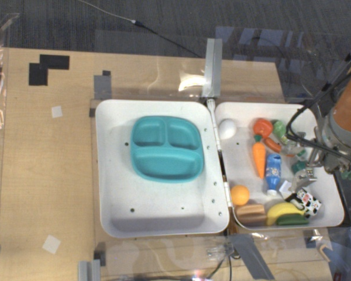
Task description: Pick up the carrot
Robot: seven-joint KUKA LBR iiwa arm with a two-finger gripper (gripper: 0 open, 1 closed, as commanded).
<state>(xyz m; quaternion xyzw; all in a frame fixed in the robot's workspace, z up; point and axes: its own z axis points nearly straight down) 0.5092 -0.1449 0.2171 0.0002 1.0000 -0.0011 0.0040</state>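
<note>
- Carrot (pixel 259 158) in right bin (pixel 333 218), left-center – lying roughly lengthwise, fat end up near a red-orange toy (pixel 263 127), tip pointing down toward the orange ball (pixel 240 195).
- Blue bottle (pixel 273 174) just beside carrot on its right, near touching – tight on that side.
- Looks like a plastic toy veg: prob light, stiff, smooth and tapered – likely slippery, could squirt out of a pinch near the tip.
- Best hold, as judged: across the thick upper half, jaws closing left-right; left side has bare bin floor, right finger has to slot between carrot and bottle.
- Gripper (pixel 307 171) at right side of same bin, well apart from carrot, nothing seen between fingers – open or clenched, can't tell at this res.
- Arm w/ orange band (pixel 348 107) comes in from right edge.
- Other clutter: white ball (pixel 227 128) top left of right bin, banana (pixel 284 209), green item (pixel 292 219), brown block (pixel 251 213), black-and-white toy (pixel 307 202) along bottom.
- Left bin (pixel 114 204) holds teal divided plate (pixel 166 148).
- Labels: bottle has a pale label, print too small to read. No brand legible anywhere.
</note>
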